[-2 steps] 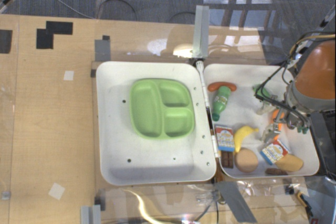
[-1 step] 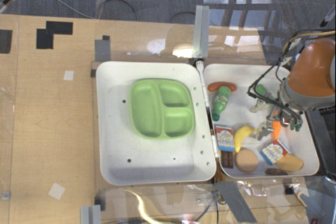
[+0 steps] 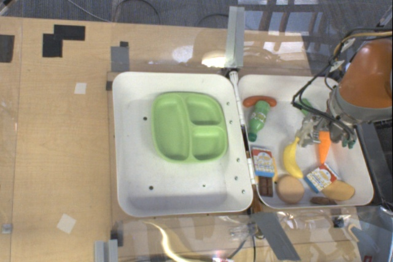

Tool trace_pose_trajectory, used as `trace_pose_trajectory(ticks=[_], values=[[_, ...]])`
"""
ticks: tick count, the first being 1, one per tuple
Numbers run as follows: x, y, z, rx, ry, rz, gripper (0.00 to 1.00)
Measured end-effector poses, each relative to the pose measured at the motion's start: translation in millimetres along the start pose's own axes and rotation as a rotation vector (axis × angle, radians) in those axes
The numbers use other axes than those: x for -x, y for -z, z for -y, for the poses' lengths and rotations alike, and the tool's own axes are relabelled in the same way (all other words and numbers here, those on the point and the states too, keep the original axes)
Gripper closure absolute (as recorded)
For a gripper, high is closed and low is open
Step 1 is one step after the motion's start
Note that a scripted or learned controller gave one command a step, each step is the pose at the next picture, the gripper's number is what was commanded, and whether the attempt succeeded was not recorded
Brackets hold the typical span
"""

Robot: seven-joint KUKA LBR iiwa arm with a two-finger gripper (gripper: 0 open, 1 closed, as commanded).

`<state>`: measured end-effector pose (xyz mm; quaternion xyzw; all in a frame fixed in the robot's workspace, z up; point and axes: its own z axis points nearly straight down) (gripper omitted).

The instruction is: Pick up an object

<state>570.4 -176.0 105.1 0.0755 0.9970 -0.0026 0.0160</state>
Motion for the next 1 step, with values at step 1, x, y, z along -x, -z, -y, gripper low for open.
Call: trace_pose_trajectory(ticks=[1], values=[[78.5, 129.0, -22.0, 0.005, 0.265, -0.014, 1.00]])
